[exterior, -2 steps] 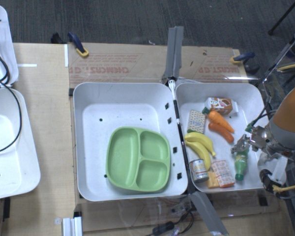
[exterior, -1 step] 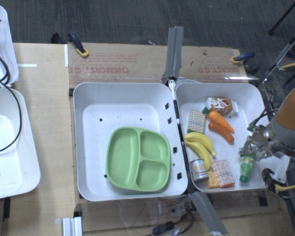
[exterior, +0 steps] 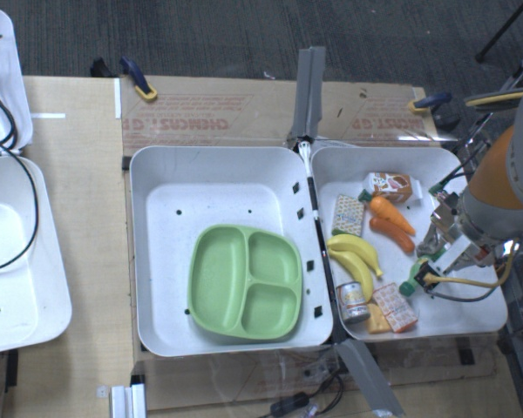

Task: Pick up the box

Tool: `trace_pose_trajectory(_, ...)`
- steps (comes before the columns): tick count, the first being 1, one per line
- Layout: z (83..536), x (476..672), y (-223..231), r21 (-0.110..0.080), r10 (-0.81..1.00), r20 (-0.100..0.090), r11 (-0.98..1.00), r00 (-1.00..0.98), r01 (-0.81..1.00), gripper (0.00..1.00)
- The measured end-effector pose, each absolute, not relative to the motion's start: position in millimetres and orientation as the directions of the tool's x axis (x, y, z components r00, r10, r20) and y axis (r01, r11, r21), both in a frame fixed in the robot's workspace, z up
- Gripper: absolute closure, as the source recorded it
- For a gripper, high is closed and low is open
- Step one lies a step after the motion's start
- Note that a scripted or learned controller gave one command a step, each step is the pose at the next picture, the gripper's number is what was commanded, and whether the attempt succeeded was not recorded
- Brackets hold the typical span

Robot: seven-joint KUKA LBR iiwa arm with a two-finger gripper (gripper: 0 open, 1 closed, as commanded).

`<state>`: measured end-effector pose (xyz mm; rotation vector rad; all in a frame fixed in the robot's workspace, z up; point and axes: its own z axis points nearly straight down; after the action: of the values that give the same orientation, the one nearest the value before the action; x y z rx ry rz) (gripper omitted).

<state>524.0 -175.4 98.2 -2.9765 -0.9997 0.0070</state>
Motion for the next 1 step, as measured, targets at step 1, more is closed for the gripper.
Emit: trace_pose_trajectory(1, 98.2, 523.9, -175.6, -0.003, 0.604, -0.004, -0.797, 0.797, 0.604, 0.00)
